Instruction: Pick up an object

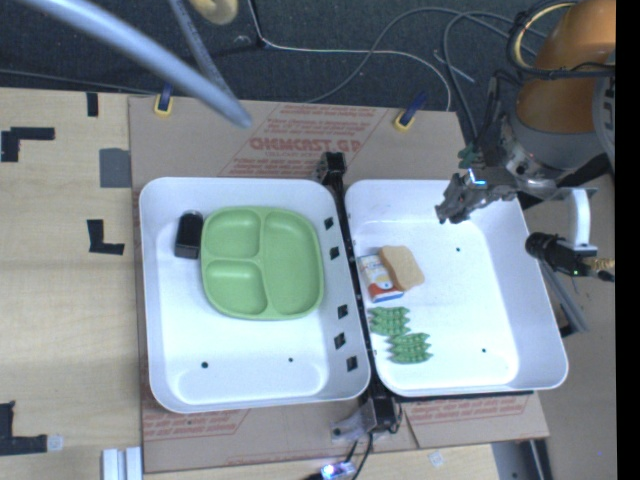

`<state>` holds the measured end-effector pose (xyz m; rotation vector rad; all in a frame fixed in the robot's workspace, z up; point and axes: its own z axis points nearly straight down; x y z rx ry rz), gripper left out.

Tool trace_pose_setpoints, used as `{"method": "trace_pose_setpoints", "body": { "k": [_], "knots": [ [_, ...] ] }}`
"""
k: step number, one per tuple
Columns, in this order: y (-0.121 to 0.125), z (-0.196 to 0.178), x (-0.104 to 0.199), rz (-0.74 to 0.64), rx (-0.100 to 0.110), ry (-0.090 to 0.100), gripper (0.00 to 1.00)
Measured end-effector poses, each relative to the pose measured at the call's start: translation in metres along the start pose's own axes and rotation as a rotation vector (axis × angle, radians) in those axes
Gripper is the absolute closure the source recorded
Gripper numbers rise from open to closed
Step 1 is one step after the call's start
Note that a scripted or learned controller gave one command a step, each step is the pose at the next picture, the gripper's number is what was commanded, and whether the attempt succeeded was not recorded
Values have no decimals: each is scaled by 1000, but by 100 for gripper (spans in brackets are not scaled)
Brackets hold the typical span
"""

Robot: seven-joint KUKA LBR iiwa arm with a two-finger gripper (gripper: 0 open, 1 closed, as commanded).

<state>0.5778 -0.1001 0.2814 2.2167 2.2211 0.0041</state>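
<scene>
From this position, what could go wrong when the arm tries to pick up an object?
1. The bread slice and the small carton touch, so the gripper may catch both or push one aside.
2. The two pea pods lie flat and close to the bin wall; fingers may slip over them.

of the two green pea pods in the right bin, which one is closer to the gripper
The upper green pea pod, lying just below the small red and white packet. The other green pea pod sits lower, farther from the gripper.
</scene>
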Motion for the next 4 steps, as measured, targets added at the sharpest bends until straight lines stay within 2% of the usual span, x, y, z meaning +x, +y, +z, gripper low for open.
{"method": "trace_pose_setpoints", "body": {
  "k": [1, 3, 4],
  "knots": [
    [-20, 21, 47, -2, 8, 1, 100],
    [-48, 34, 128, -3, 7, 1, 100],
    [-63, 53, 180, -4, 9, 1, 100]
  ]
}}
